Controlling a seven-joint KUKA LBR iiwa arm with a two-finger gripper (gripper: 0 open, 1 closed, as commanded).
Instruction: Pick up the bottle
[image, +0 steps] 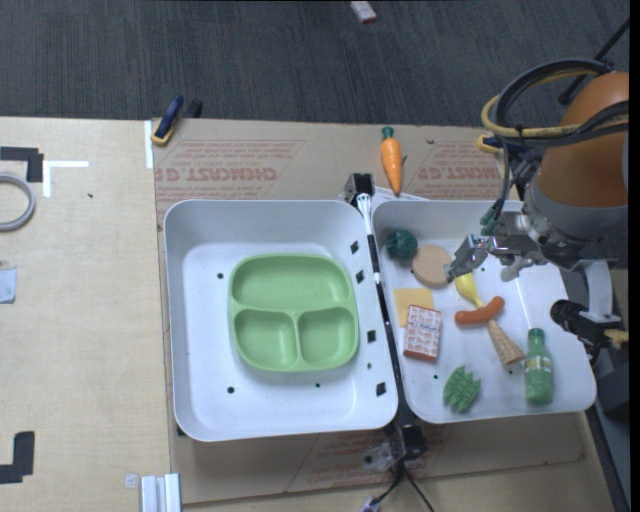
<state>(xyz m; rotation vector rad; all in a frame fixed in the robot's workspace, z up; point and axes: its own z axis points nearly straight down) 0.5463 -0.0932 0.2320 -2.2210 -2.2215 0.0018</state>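
One camera, fixed high above the bench (80, 330), looks down at a slant on both bins (200, 400); the arm (590, 150) enters right of them.

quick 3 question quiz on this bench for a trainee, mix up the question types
1. True or false: the green bottle lies in the same bin as the green divided tray.
2. Which toy lies outside both bins? A) carrot B) sausage C) ice cream cone
3. Fill in: the hand hovers over the ____ bin as the camera sees it.

Key: 1 false, it lies in the right bin, near the front right corner. 2 A. 3 right.
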